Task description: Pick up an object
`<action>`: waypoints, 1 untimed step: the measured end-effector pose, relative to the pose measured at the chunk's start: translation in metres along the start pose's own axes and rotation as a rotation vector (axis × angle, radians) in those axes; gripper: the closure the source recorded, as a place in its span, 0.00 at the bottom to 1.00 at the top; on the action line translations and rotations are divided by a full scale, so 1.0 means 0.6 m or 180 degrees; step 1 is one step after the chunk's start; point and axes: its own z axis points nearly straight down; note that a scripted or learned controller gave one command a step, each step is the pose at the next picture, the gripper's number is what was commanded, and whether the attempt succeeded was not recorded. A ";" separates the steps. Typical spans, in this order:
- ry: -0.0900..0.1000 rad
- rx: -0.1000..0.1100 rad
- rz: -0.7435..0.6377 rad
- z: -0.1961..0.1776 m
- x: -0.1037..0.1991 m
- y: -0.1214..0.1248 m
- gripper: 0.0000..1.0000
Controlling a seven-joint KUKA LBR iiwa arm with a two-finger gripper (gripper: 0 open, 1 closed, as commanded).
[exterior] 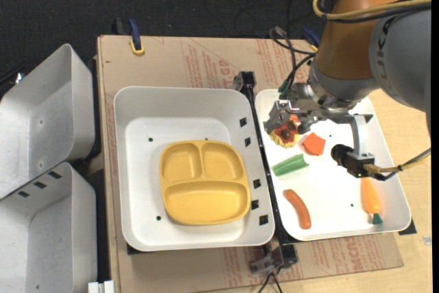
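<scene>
Where the arm point(411, 58) reaches in from the right, its gripper point(285, 121) sits low over the upper left corner of the right bin point(329, 195), close to the wall shared with the left bin point(130, 168). Gripper state: cannot tell, since the wrist and its fittings hide the tip from above.

Nothing is seen to be held. A yellow-and-red toy point(285, 137) lies directly under the gripper, at or touching its tip; whether it is gripped cannot be told.

Other pieces in the right bin:
- Orange block point(313, 144), just beside the yellow-and-red toy, on its right.
- Green pod point(288, 165), below the two, lying at a slant, apart from both.
- Sausage point(298, 208), nearer the front edge, lying at a slant, well apart from the pod.
- Carrot point(371, 197), near the right wall, green end pointing toward the front, well apart from the rest.

The left bin holds one yellow plate point(204, 182) with three compartments, lying flat near the middle, nothing on it. Both bins rest on a cardboard sheet point(178, 58).
</scene>
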 end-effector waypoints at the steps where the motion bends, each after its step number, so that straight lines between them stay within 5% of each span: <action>1: -0.0001 0.0001 0.0005 -0.008 0.077 0.025 1.00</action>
